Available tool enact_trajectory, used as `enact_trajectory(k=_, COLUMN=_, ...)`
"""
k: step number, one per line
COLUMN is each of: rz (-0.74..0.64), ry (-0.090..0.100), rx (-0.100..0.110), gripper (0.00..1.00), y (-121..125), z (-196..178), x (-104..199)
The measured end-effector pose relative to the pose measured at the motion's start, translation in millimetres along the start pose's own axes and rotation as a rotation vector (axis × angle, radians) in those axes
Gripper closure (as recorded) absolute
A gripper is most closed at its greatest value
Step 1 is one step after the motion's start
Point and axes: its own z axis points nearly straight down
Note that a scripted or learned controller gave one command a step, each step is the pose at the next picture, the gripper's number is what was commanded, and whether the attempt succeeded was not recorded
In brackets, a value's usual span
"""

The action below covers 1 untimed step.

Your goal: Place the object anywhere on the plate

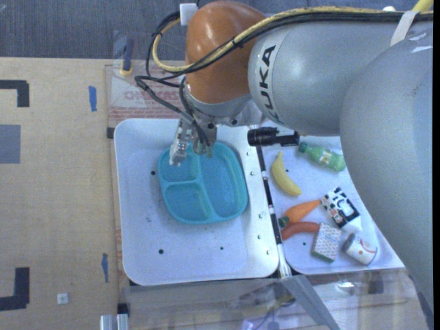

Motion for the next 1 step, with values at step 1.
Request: enact_trajectory(k=1, rz=-0.033, ry=0.000, rx=0.000, gripper=1.00, y=27.0, z=-1.4, x=-7.2)
